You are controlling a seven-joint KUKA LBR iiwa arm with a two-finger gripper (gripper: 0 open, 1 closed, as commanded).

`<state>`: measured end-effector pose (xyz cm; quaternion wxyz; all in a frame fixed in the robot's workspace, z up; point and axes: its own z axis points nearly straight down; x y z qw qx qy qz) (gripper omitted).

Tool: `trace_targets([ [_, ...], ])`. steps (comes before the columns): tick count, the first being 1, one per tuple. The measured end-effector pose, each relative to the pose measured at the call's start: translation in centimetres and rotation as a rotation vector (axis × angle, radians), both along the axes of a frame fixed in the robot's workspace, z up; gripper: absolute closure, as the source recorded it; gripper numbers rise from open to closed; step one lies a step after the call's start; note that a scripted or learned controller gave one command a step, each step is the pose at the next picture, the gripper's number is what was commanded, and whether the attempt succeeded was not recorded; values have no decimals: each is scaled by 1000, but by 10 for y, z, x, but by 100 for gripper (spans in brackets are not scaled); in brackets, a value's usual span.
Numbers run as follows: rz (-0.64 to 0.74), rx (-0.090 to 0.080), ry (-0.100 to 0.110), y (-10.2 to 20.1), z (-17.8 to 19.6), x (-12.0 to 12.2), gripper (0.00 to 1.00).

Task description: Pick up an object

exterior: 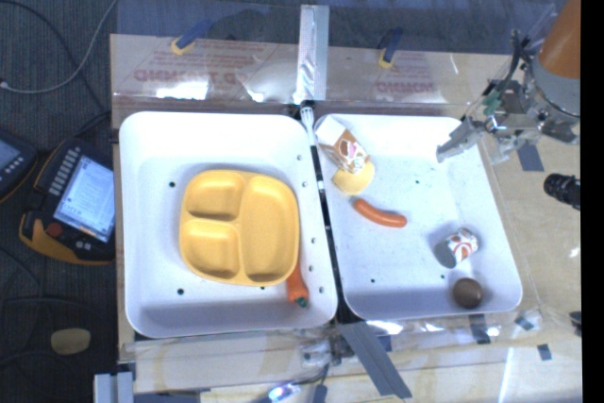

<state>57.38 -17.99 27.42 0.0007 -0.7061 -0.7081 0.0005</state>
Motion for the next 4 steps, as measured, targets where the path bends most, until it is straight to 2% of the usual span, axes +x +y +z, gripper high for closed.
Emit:
trace_targets([
  [1,82,1,2,36,-157,14,0],
  [2,23,-7,-15,57,-183,-10,0],
  [3,24,-2,-17,59,-173,-9,100],
  [4,181,-1,-1,102,-91,57,100],
])
